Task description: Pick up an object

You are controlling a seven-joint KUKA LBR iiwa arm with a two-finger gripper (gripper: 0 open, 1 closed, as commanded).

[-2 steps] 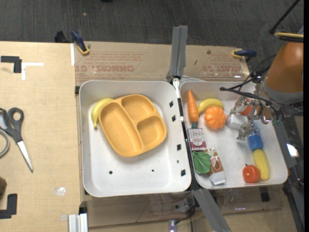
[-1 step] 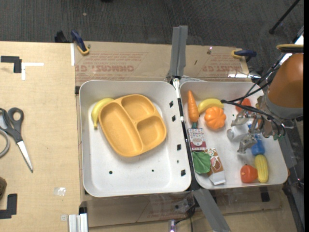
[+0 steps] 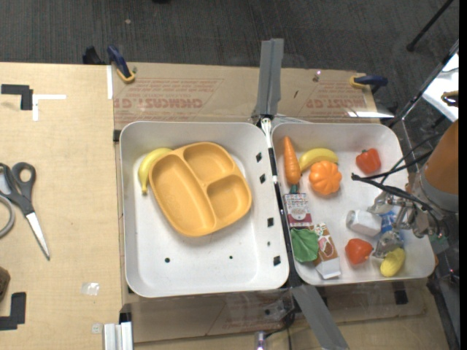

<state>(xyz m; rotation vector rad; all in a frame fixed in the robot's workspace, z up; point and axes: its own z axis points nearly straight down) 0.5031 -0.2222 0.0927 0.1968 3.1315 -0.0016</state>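
Gripper (image 3: 390, 228) low in the right bin (image 3: 343, 126) (grip state unclear) near the yellow lemon (image 3: 392, 262); centre squarely before closing

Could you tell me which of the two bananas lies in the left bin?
The banana tucked against the yellow plate; the other banana lies beside the pumpkin.

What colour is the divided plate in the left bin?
Yellow-orange; the divided plate shows plainly in the camera view, lying in the left bin.
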